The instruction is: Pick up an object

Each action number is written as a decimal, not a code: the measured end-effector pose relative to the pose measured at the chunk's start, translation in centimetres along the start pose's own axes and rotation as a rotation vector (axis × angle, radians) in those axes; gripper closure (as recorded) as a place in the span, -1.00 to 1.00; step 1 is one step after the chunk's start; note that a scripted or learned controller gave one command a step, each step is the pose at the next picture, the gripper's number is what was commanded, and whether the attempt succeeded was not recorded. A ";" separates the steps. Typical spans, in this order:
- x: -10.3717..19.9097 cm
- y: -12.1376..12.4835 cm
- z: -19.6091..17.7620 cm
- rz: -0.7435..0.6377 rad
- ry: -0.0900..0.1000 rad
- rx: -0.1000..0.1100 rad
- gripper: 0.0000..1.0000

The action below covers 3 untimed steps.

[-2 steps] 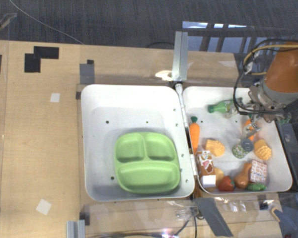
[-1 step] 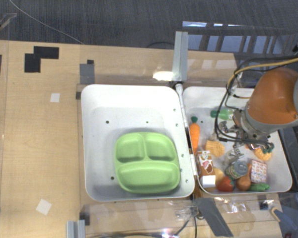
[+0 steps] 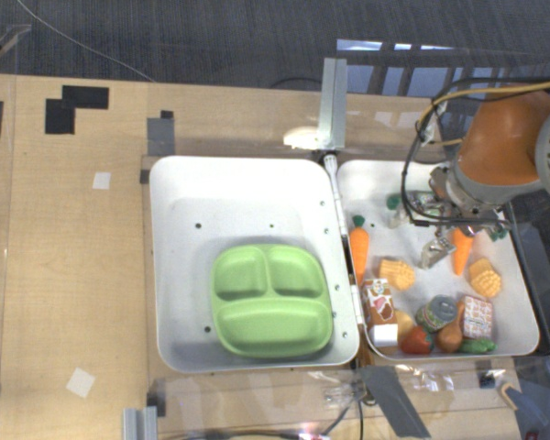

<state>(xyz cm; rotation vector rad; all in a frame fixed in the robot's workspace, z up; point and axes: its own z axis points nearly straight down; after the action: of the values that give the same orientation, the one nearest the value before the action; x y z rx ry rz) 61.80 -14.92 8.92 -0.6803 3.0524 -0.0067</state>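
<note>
My gripper hangs low over the back half of the right bin, under the orange-banded wrist. A short orange carrot piece lies right beside it, touching or nearly touching it on its right. Whether the carrot is in the gripper's grasp is unclear from this angle. Other items in the bin: a long carrot by the left wall, a yellow corn piece, a yellow cracker, a small carton, a tin can and a red box.
A green divided plate lies in the left bin. A tomato, an orange ball and a white block crowd the right bin's front edge. A metal post stands behind the divider.
</note>
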 end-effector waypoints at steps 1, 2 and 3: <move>-0.6 -0.1 -1.6 -0.004 -0.015 0.008 1.00; -6.0 0.3 -16.3 -0.032 -0.009 0.005 1.00; -6.2 0.4 -17.2 -0.033 -0.013 0.004 1.00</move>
<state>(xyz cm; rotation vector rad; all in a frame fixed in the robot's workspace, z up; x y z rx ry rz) 66.97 -11.96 26.18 -0.7273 3.0280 -0.0093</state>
